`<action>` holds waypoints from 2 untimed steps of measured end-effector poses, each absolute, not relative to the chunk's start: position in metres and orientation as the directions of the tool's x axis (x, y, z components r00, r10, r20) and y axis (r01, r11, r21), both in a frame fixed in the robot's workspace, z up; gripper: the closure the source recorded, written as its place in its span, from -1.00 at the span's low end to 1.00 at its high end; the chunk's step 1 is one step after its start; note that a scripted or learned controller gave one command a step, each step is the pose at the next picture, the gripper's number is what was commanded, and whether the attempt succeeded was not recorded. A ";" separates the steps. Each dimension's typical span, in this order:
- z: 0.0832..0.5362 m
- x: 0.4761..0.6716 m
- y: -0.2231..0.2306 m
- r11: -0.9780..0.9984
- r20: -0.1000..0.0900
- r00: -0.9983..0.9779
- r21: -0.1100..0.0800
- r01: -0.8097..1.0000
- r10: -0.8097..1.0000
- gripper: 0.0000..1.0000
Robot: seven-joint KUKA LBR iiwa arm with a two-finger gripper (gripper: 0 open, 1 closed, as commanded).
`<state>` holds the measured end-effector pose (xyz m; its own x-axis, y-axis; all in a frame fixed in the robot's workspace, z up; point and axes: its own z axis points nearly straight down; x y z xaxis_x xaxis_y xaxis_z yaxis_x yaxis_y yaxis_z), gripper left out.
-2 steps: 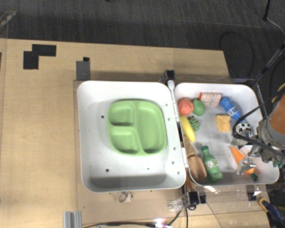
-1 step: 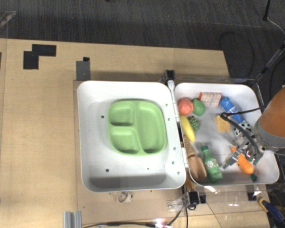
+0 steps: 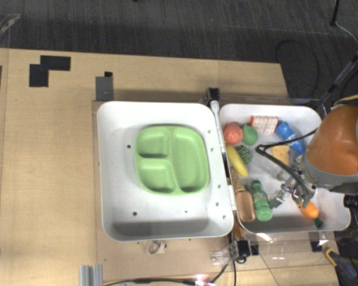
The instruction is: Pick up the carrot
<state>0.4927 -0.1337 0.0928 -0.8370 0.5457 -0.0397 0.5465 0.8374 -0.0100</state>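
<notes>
I'm looking down on the tabletop [image 3: 48,159] with two white bins side by side. The left bin [image 3: 116,213] carries a green tray [image 3: 170,159] with three compartments, sitting about in its middle. The right bin [image 3: 340,219] is the crowded one, and my arm [image 3: 340,142] comes in over its right edge, the orange band bulking large there.

The pincer [image 3: 293,189] is down low in the right bin, toward its near right part. I cannot tell from this angle what it's doing; the metal parts blur together against the white floor.

The carrot [image 3: 310,210] lies just beside the pincer, on the side toward the bin's near right corner, orange with a bit of green at its end. It looks to be touching or nearly touching the pincer's tip, but I don't see it between anything, so I won't call it held.

Along the right bin's left edge I've got a banana [image 3: 237,161], and below that a brown piece [image 3: 245,204] near the near left corner. A green bottle [image 3: 261,202] lies just right of the brown piece. Up by the far edge sit a red ball [image 3: 232,133] and a green ball [image 3: 250,135], touching, with a blue item [image 3: 286,130] further right.
</notes>
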 end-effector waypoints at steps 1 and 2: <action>0.090 0.502 -0.202 0.855 -0.014 -0.855 0.010 0.518 0.518 -1.00; 0.103 0.506 -0.202 0.858 -0.025 -0.858 0.012 0.513 0.513 1.00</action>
